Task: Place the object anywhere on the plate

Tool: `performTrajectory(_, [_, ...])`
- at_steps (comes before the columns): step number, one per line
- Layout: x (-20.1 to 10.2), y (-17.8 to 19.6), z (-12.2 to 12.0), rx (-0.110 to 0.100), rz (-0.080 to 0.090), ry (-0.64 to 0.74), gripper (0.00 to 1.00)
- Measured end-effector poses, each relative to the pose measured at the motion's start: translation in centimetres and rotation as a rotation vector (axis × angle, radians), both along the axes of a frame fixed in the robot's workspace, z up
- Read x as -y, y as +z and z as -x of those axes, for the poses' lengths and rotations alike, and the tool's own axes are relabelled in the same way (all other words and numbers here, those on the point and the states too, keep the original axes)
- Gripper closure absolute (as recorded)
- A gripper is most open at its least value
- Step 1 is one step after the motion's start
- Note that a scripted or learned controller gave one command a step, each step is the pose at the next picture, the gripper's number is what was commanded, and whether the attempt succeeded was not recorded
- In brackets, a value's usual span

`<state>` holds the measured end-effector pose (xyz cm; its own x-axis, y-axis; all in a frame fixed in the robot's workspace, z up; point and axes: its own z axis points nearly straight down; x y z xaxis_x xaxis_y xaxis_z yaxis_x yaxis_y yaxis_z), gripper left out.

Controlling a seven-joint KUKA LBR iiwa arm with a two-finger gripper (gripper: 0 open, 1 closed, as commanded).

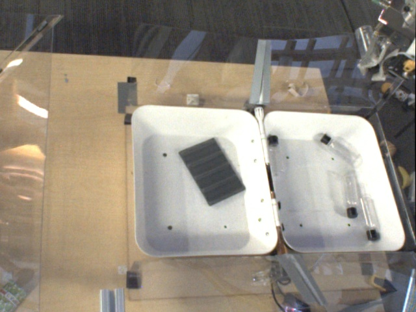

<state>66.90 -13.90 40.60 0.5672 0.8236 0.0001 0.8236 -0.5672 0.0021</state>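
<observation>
A dark grey ridged plate (212,171) lies flat and turned at an angle in the middle of the left bin (149,239). In the right bin (312,239) lie clear plastic tubes with black caps: one (338,148) slants near the far right, and two more (351,194) (368,218) lie along the right wall. A small black piece (273,140) sits in that bin's far left corner. My gripper (369,47) hangs high at the top right, beyond the right bin's far corner and well away from the tubes and the plate.
A grey metal post (262,70) stands behind the seam between the bins. Small brackets (128,96) (132,279) sit on the wooden bench left of the left bin. Cables and hardware crowd the top right corner.
</observation>
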Motion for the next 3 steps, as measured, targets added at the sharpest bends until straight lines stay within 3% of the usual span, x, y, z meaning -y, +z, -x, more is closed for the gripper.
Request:
performTrajectory(1, [-0.3,0.9,-0.1,-0.002,0.001,0.01,1.0])
performTrajectory(2, [-0.1,-4.5,0.0,-0.002,-0.001,-0.198,1.0])
performTrajectory(3, [1.7,-14.3,0.8,-0.001,-0.002,-0.104,1.0])
